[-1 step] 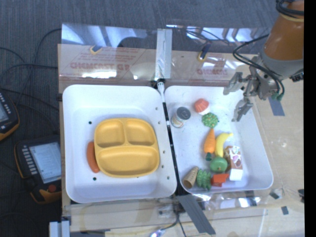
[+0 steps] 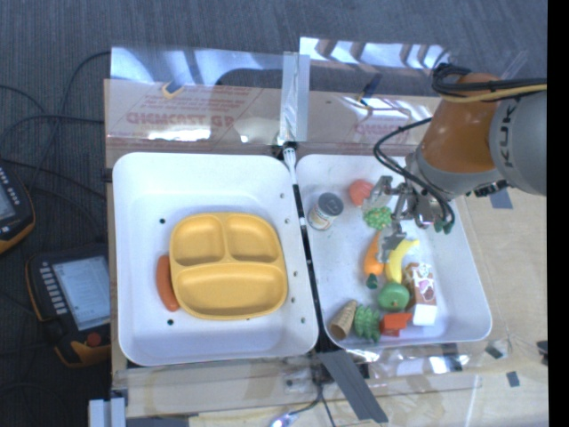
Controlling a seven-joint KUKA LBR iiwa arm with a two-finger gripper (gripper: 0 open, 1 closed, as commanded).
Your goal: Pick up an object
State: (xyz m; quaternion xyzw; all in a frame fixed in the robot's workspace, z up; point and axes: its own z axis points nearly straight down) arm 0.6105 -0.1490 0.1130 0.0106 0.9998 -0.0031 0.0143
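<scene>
One broccoli piece [image 2: 378,217] is lying just beside the jaws [image 2: 404,210], on their left; below them one banana [image 2: 400,254] and one carrot [image 2: 373,257] are resting. I cannot tell the jaws' state.

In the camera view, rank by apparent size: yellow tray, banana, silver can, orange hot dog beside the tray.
1. yellow tray, by far the largest
2. orange hot dog, partly hidden by the tray
3. banana and silver can: too alike to rank

Grey arm [image 2: 524,140] with orange wrist band [image 2: 458,136] enters from the frame's right edge, upper right. Two-finger metal gripper [image 2: 404,205] points down-left, right of centre; finger state indeterminate.
</scene>
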